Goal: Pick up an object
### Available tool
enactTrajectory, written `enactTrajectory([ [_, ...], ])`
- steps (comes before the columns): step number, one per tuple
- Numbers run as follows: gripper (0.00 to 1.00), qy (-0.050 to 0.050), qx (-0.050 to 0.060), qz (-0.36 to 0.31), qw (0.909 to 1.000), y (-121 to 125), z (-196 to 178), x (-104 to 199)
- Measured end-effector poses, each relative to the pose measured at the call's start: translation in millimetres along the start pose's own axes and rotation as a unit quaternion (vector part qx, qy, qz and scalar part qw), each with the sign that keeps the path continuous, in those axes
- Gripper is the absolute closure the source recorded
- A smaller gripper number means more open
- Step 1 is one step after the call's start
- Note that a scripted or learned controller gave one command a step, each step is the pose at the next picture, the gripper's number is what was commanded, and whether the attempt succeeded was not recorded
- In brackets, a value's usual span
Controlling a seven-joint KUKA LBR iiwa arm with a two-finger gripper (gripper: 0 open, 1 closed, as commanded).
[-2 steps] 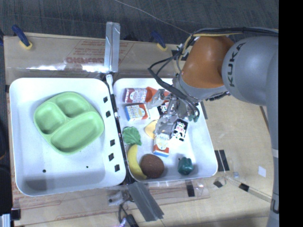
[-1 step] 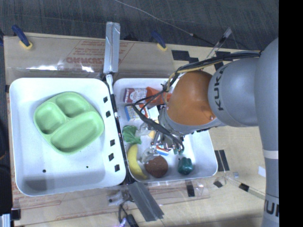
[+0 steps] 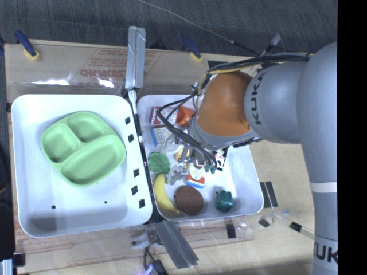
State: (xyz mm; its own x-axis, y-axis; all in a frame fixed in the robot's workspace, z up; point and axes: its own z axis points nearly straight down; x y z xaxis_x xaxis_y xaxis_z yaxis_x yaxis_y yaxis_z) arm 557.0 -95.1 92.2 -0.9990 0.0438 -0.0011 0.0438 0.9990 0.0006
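**End effector low over cluttered right bin, grip state unreadable**

Bench (image 3: 275, 171) of pale wood carries two shallow white bins side by side, with a metal divider strip standing between them. The left white bin (image 3: 26, 153) holds one item, a light green plastic plate (image 3: 84, 148) with three compartments, lying flat near the bin's middle.

The right white bin (image 3: 248, 179) holds the loose objects. A yellow banana (image 3: 162, 198) lies along the lower left wall. Just beside it to the right sits a round brown ball-like object (image 3: 188, 200), touching or nearly touching the banana. A dark green pepper-shaped toy (image 3: 224, 200) sits in the lower right part, apart from the brown object. A green leafy toy (image 3: 160, 163) lies above the banana near the left wall. A small red, white and blue carton (image 3: 196, 180) stands just above the brown object. Printed packets (image 3: 160, 125) and an orange item (image 3: 184, 116) lie toward the upper left of the bin, partly covered by cables.

The grey arm with its orange band (image 3: 226, 105) reaches in from the right and hangs over the middle of the right bin. The end effector (image 3: 192, 166) sits low among the objects, between the green leafy toy and the carton, just above the brown object. Cables and the wrist body crowd this area, and the inspector cannot tell whether the end effector is spread or pressed together, nor whether anything lies between its tips. No object is seen lifted clear of the bin floor.
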Motion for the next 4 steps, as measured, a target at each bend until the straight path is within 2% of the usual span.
enactTrajectory([
  [1, 0.0, -0.002, 0.001, 0.059, 0.9982, -2, -1, 47],
  [2, 0.0, 0.0, 0.0, 0.084, 0.9965, -1, 0, -38],
  [3, 0.0, 0.001, 0.0, 0.206, 0.9784, -14, 0, 58],
  [4, 0.0, -0.001, 0.001, 0.168, 0.9858, -53, 0, -30],
])
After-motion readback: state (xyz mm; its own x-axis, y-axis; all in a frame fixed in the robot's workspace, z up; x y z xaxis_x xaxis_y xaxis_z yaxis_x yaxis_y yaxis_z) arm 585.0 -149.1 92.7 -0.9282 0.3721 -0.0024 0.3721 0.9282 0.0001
